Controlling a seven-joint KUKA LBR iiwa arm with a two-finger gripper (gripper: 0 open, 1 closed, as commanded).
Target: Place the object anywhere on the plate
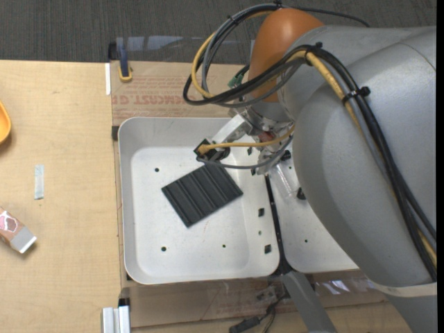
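Observation:
A dark grey ribbed rectangular plate (pixel 202 193) lies flat and turned at an angle in the middle of the left white bin (pixel 139 255). The gripper (pixel 275 166) hangs below the orange-banded wrist, over the divider between the two bins, just right of the plate's upper right corner. The arm's bulk and its cables cover much of it. I cannot make out any object in it. A black cable connector (pixel 209 150) juts out just above the plate's top corner.
The grey arm (pixel 374 151) covers most of the right bin (pixel 312 248). On the wooden bench to the left lie a small grey strip (pixel 39 182), a red-and-white packet (pixel 15 232) and an orange item (pixel 3 125) at the edge. Cardboard (pixel 166 92) lies behind the bins.

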